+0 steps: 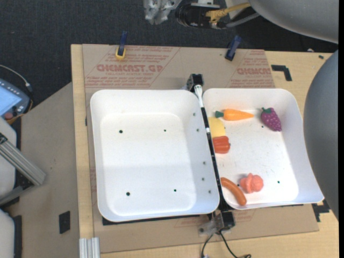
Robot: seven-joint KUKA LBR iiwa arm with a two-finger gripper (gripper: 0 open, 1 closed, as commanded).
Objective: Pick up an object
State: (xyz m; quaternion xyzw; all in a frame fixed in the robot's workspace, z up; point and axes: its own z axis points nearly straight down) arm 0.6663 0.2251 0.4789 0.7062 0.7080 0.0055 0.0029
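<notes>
Your gripper (159,7) hangs beyond the bench's far edge, blurred; whether it is released or clenched you cannot tell. The carrot (235,114) lies well apart from it, in the right bin (293,144) near the far wall. It is probably light, stiff plastic, smooth; take it across its thick middle.

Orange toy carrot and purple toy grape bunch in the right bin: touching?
Apart. The camera view shows bare white bin floor between the orange toy carrot and the purple toy grape bunch along the far side of the right white bin.
</notes>
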